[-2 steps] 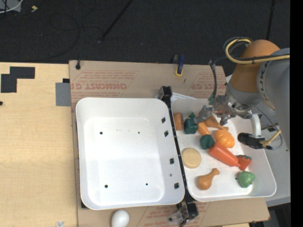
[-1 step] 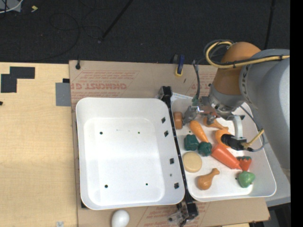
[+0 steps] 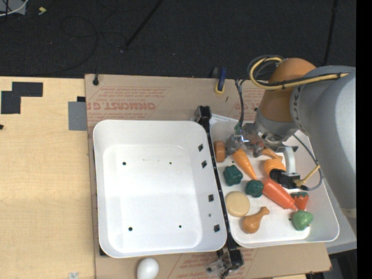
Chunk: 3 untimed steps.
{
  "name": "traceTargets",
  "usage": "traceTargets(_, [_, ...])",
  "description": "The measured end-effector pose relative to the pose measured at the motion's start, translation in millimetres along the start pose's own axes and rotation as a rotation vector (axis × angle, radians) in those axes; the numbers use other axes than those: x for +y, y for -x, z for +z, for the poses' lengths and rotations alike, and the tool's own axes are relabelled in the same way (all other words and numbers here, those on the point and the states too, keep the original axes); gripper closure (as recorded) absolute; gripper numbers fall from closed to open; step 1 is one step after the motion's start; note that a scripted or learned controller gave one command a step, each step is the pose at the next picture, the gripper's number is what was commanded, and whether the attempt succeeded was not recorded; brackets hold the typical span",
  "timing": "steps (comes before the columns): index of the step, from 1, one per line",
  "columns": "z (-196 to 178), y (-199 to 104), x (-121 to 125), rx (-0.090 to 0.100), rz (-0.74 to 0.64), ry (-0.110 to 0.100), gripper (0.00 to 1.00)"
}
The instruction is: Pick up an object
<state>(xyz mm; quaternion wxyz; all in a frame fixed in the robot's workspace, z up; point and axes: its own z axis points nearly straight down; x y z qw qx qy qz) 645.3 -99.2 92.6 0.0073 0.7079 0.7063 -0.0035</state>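
We saw the arm (image 3: 302,106) reaching from the right over the right bin (image 3: 325,231), its gripper (image 3: 251,141) low above the bin's far end, just beside the upper orange carrot (image 3: 244,163); we could not tell how the pincer stood. The toys lay crowded in that bin: a second carrot (image 3: 279,194), two dark green pieces (image 3: 233,175) and (image 3: 254,188), a tan disc (image 3: 237,204), a drumstick (image 3: 255,220) and a green-topped piece (image 3: 301,219). A white ball (image 3: 147,268) rested on the cardboard in front of the left bin (image 3: 104,156).
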Motion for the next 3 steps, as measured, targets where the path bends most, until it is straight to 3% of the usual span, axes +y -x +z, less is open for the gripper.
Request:
traceTargets(1, [2, 4, 0, 0.007, 0.001, -0.001, 0.0])
traceTargets(2, [-7, 2, -1, 0.012, 0.001, -0.004, 1.0])
traceTargets(3, [-102, -77, -10, 0.019, -0.01, 0.001, 1.0])
